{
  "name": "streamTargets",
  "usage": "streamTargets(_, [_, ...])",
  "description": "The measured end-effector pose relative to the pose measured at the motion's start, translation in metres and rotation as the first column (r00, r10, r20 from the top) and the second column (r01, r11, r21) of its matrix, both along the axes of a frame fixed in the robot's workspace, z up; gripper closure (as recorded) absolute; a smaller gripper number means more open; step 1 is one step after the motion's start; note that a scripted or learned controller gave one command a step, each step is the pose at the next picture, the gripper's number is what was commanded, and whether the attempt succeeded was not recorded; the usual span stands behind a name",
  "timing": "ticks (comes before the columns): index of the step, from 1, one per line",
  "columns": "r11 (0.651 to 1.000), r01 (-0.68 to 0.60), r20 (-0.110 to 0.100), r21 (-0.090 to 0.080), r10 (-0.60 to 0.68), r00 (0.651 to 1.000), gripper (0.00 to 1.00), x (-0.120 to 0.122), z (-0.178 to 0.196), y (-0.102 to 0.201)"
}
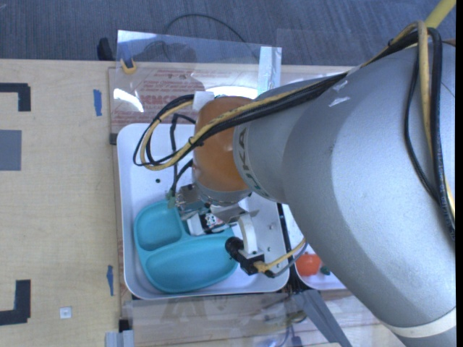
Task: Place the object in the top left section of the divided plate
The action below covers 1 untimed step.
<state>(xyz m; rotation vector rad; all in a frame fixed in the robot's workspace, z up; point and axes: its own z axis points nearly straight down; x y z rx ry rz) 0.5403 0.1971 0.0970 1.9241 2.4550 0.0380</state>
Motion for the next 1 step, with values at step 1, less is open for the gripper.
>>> streamTargets(1, [0.997,0.08,-0.025,-0.002,-0.08,0.996,1.0,0.0378,-0.0026,0.0126])
